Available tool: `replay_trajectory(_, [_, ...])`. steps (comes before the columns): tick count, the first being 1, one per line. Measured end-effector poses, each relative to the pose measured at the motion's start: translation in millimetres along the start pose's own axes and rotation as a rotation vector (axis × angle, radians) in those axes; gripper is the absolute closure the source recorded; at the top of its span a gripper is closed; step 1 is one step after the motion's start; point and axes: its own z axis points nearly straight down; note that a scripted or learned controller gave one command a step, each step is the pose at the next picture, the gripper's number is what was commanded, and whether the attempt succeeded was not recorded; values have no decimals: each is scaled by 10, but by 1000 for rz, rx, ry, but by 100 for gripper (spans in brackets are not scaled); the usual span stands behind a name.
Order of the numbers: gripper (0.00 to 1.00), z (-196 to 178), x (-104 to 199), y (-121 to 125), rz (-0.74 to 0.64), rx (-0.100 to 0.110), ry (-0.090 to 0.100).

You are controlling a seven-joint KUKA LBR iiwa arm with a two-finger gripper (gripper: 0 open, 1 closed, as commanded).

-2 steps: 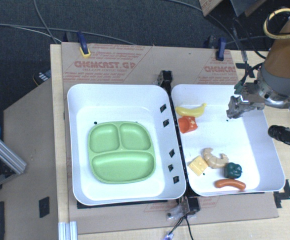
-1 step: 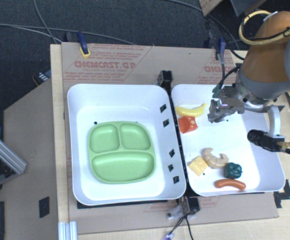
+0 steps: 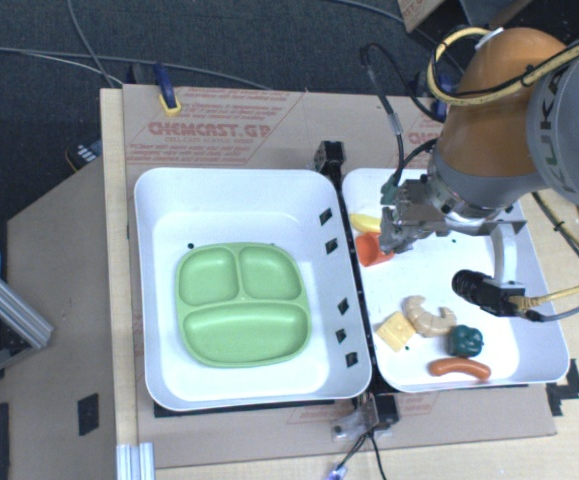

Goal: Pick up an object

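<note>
Nearest, a sausage (image 3: 459, 369), a green toy (image 3: 464, 341) and a cheese wedge (image 3: 394, 331) lie in the right bin (image 3: 539, 353). Farther back, the end effector (image 3: 397, 230) hangs low over a red piece (image 3: 373, 252) beside a yellow one (image 3: 365, 223); I cannot tell its opening or whether it grips anything. This looks like the descent, and next comes closing squarely, then lifting.

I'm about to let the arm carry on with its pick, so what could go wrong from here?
1. The gripper is low over the red piece and yellow piece, which lie close together; it may catch both or neither.
2. Both sit against the right bin's left wall, so a finger could strike the wall.
3. A cable crosses this bin and could snag.
</note>
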Motion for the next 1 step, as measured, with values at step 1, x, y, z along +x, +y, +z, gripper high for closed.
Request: replay_trajectory(1, [100,103,561,-199,1,2,-1])
